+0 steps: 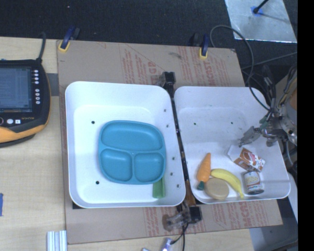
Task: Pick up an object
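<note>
**A:** What did the bench look like?

**B:** A sheet of brown cardboard [146, 61] lay over a pale wooden bench [26, 192], with two shallow white bins side by side on it. A handheld control pendant [15, 101] sat off to the left of the view.

**A:** And in the bins?

**B:** The left bin [78, 103] held a blue divided plate [132, 151], with a small green block [158, 189] just beside its lower right corner. The right bin [209, 103] had its things gathered in the near right corner: a toy carrot [203, 167], a banana [227, 180] touching a round tan piece [217, 189], a small can [253, 182], and a brown and white packet [247, 159].

**A:** Where was the gripper?

**B:** The gripper [255, 135] was at the right bin's right side, just above the packet. Its fingers stood spread apart, and nothing was between them. Every object lay on the bin floor
</note>
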You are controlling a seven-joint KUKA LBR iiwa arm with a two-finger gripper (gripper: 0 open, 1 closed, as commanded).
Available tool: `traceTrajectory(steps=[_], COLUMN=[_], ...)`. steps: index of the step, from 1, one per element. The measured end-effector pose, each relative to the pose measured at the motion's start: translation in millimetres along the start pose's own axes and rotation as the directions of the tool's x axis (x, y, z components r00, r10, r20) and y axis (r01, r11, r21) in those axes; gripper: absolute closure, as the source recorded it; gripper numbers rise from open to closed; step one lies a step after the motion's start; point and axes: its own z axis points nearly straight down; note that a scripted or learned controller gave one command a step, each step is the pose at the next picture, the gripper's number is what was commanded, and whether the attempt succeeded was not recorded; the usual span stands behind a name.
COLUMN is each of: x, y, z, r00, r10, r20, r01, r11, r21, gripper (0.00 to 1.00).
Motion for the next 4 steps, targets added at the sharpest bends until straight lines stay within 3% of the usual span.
traceTrajectory(steps=[1, 2, 3, 4], x=[24, 23, 60, 91], y=[-18, -18, -39, -27], z=[66, 55, -26, -44], r00=[1.0, 1.0, 1.0, 1.0], r10=[0.0, -0.004, -0.001, 0.0], r20=[0.0, 0.001, -0.001, -0.001], r01=[0.0, 0.004, 0.001, 0.0], r11=[1.0, 1.0, 1.0, 1.0], r21=[-0.002, -0.001, -0.003, -0.003], gripper=[0.0, 1.0, 1.0, 1.0])
